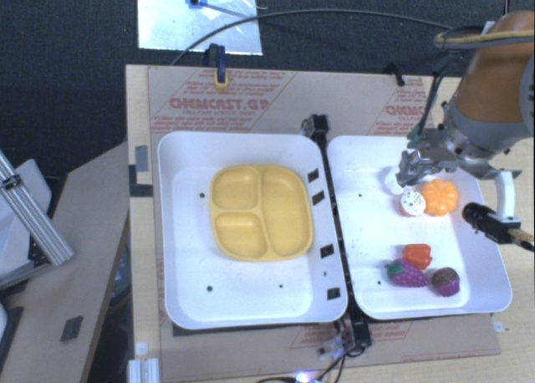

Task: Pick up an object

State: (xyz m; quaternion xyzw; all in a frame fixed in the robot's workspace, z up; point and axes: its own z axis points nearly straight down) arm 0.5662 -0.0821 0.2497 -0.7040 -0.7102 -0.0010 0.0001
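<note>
The right bin [368,239] holds several toy foods. A small white speckled piece [413,202] lies beside an orange pumpkin [441,197] near the bin's far right. Toward the front lie a red pepper [417,254], a purple bunch of grapes [406,274] and a dark purple piece [445,281]. My gripper [413,169] hangs low over the right bin, just behind and above the white speckled piece and close to the pumpkin. Nothing shows as lifted off the bin floor.
The left bin [188,231] carries a yellow divided plate [259,211]. A black divider with clips [328,206] runs between the bins. A black fixture [489,221] juts over the right bin's right rim. Bare floor lies in the right bin's left half.
</note>
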